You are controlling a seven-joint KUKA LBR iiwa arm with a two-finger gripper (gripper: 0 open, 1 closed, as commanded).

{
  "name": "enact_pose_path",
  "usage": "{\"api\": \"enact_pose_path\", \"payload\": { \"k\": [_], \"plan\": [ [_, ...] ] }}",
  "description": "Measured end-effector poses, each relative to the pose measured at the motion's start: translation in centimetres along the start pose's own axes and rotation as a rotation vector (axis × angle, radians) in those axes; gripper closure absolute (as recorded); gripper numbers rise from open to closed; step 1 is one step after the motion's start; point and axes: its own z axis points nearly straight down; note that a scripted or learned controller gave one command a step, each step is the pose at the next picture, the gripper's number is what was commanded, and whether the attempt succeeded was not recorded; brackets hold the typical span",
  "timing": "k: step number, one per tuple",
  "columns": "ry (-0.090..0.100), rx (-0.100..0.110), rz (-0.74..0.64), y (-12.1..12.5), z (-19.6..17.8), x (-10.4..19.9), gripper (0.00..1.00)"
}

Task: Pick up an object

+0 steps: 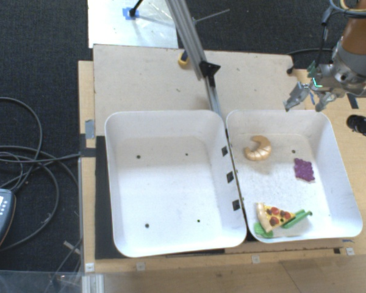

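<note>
Jaws (309, 97) hang spread apart with nothing between them, above the far edge of the right bin (338, 157), at the end of the grey arm (354, 54) that reaches in from the right. Inside that bin lie a croissant (258, 148) near the far middle, a purple bunch of grapes (304, 170) well apart from it toward the right wall, and a pizza slice (274, 215) at the near rim with a green piece (296, 217) touching it. On the worktop (146, 78) beside it sits the left bin (171, 124).

Risks, as I judge them: a straight descent from here would strike the bin's rim, not an object. The croissant's curved back may slip sideways as the jaws close. The pizza slice lies flat and close to the wall, leaving little to grip.
</note>
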Motion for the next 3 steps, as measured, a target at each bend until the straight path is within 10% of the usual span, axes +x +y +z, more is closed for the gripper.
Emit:
{"api": "enact_pose_path", "payload": {
  "k": [3],
  "plan": [
    [-0.001, -0.001, 0.003, -0.1, 10.0, -0.5, 0.0]
  ]
}}
